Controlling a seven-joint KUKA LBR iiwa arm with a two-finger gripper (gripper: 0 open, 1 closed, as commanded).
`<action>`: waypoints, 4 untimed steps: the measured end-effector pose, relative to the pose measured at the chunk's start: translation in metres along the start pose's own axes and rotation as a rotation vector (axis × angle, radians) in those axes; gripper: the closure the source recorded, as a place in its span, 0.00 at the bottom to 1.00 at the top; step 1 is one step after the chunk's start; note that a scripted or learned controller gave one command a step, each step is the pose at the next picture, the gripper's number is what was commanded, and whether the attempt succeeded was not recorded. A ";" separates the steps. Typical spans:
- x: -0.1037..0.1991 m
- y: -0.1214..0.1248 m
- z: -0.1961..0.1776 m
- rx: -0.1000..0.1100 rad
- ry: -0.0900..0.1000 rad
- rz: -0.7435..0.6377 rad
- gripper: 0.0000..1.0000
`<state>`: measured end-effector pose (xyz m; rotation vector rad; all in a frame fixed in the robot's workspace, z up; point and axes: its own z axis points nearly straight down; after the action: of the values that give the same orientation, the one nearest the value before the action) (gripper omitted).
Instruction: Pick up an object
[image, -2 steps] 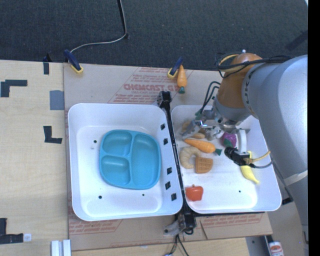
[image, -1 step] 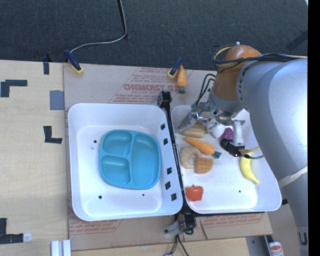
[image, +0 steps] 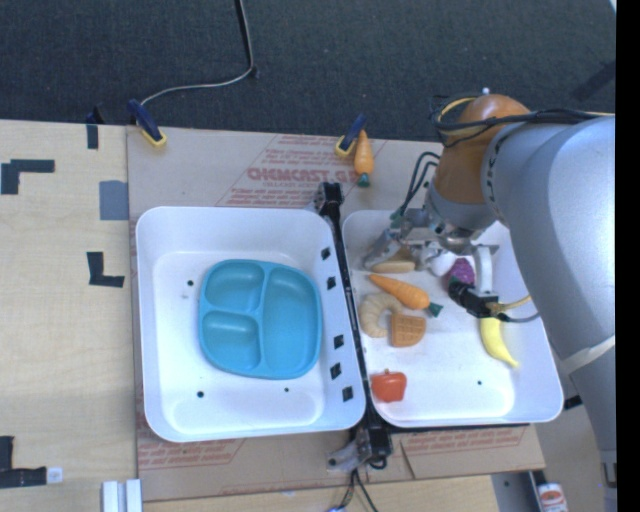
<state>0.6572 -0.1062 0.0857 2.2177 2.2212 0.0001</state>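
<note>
Gripper (image: 400, 243) low in right bin (image: 520, 405), toward back-left corner, grey arm reaching in from right, orange band above wrist. Cannot tell from this angle whether wide, narrow or closed on something.

Candidate objects, all in right bin:
- tan bun-like piece (image: 393, 266), flat on bin floor right at gripper tip; touching or just below it, cannot tell which
- toy carrot (image: 400, 291), just in front of bun-like piece, lying slantwise, green end toward right
- purple piece (image: 462, 270), just right of gripper, partly hidden by wrist hardware
- pale lumpy piece (image: 374, 316) near left wall, touching brown waffle-like piece (image: 407, 328) on its right
- toy banana (image: 497, 340) on right side, well apart from carrot group
- red pepper-like piece (image: 389, 385) near front-left corner, apart from others

Left bin (image: 170, 400): blue divided plate (image: 260, 318), three compartments, roughly centred.

Outside bins, on cardboard sheet (image: 230, 170) behind them: second toy carrot (image: 363, 155) just beside yellow-and-blue clamp (image: 350, 138). Another clamp (image: 148, 125) at back-left corner of cardboard. White cable (image: 215, 85) across dark floor behind bench.
</note>
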 end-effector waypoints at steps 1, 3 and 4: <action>0.010 -0.009 0.000 0.001 -0.001 0.001 0.00; 0.010 -0.010 -0.009 0.003 -0.002 0.000 0.00; 0.004 -0.058 -0.001 0.000 0.000 0.001 0.00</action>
<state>0.5995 -0.1024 0.0863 2.2185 2.2203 0.0010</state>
